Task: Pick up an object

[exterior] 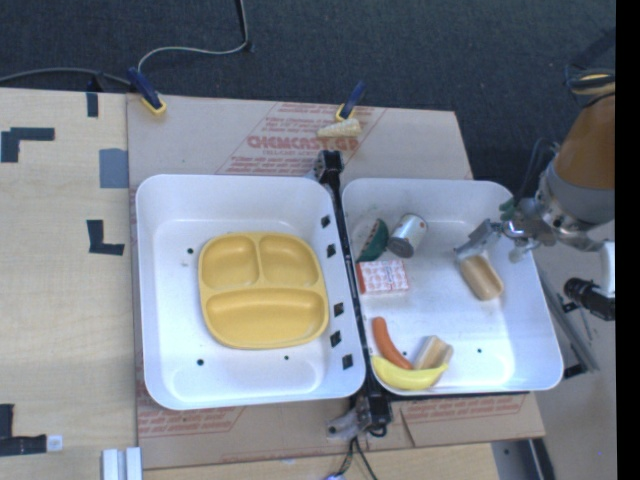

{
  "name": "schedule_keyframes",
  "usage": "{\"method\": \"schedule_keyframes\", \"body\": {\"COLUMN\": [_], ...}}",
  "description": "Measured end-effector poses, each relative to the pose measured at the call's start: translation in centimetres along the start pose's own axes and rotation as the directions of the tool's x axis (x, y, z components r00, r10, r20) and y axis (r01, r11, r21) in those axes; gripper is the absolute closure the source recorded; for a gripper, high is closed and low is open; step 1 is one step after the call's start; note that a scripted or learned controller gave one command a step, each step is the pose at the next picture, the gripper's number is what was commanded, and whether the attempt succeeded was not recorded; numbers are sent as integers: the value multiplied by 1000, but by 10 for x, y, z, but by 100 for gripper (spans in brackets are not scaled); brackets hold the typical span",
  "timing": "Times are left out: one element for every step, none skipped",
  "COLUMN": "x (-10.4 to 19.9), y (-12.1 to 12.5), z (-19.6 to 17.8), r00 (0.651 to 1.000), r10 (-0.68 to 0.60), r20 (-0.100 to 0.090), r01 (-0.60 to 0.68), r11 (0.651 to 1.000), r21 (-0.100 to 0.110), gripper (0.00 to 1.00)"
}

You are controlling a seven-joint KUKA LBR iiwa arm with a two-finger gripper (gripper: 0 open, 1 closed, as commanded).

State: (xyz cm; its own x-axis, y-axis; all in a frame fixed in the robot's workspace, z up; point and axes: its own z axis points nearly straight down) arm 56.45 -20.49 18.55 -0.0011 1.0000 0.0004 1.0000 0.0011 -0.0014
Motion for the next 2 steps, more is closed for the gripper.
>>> {"method": "schedule_keyframes", "body": {"x": [-17,-17], "y": [-24,49], "z": [97,96], "r00": [1000,1000], "r10": [-1,-3], "r20": [-4,1], "r01": [1,3], "r11": [1000,1000], "r21": [-4,-10], "gripper": [0,0]}}
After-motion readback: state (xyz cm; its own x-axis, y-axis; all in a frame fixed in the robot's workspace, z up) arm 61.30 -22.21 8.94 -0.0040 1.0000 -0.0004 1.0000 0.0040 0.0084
